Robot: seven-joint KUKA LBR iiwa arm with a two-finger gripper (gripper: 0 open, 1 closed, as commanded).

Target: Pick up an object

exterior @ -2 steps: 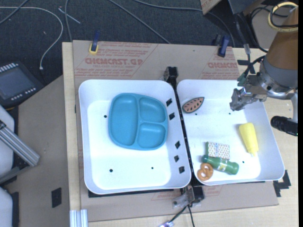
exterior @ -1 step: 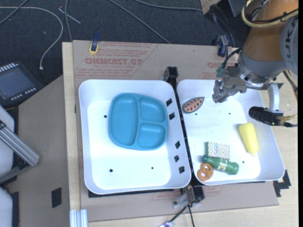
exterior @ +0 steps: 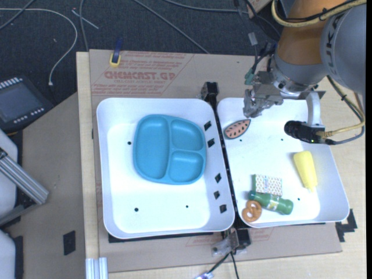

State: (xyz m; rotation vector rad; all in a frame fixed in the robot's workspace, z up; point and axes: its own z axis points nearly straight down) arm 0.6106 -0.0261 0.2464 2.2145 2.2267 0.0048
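Nearest you, the green bottle (exterior: 274,203) looks light, stiff, slippery; take its middle; gripper (exterior: 254,110) state unclear.

Arm: the grey KUKA arm (exterior: 343,34) reaches in from the upper right corner of the camera view.
Wrist: the orange band (exterior: 308,7) sits above it, the wrist angled down and leftward.
Gripper: the gripper (exterior: 253,107) hangs over the right bin's back left corner, pointing down.
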